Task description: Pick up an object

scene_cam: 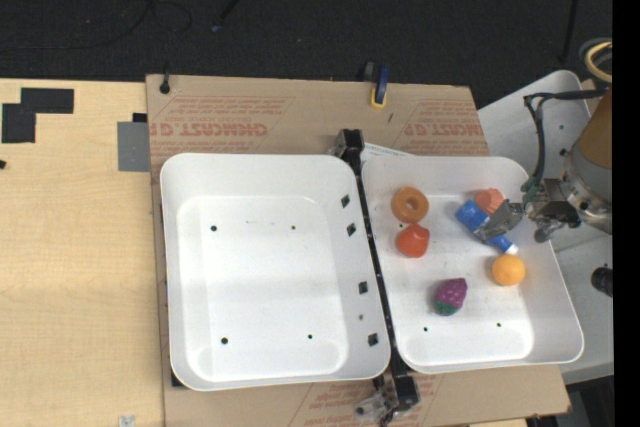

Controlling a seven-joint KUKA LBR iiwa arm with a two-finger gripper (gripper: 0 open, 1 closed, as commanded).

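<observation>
A pale wooden tabletop [70, 265] carries a cardboard sheet [260, 115] on which two smooth white bins are set side by side. In the right bin [545, 340] small rounded toys are scattered: an orange ring [409, 204], a red piece [412, 241], a knobbly purple fruit [450, 294], an orange ball [508, 270]. The claw [497, 227] is lowered onto the blue piece [472, 214] at the right side, presumably for a grasp; its opening cannot be told.

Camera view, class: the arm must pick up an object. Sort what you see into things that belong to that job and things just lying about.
Belongs to the job:
gripper
blue object
orange ring
red object
orange ball
purple and green object
salmon object
right bin

Just lying about:
left bin
blue and yellow clamp
cardboard sheet
</observation>
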